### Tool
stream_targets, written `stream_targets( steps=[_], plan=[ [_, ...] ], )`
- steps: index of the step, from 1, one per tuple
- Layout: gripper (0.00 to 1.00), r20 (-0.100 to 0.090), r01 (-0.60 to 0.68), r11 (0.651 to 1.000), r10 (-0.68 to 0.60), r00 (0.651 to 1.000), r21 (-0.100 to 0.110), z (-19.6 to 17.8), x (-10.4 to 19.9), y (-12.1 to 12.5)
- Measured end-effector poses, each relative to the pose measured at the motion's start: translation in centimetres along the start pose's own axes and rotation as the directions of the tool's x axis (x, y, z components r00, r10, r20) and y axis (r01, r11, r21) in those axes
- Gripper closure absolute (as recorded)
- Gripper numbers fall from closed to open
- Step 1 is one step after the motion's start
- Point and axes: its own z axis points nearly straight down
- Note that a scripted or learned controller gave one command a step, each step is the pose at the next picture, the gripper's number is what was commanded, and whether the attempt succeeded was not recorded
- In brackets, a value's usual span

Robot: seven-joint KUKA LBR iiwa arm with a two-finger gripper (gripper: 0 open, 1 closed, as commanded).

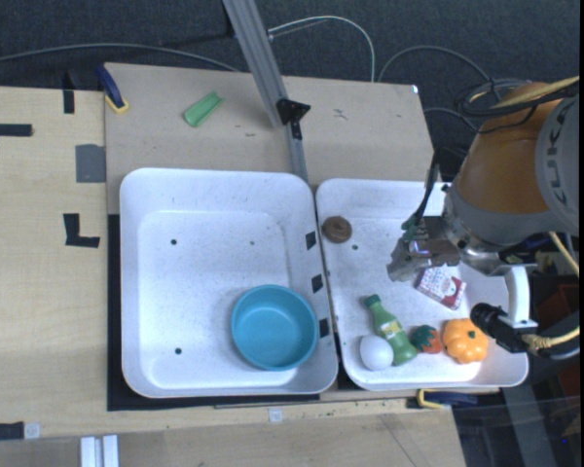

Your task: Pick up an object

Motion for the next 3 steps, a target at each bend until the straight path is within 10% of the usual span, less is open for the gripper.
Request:
stream_targets(
  steps=[3],
  plan=[
    [1.00, -0.001, 0.006, 1.000, -0.006, 1.000, 0.002, 1.0, 14.7, 1.1]
  ],
)
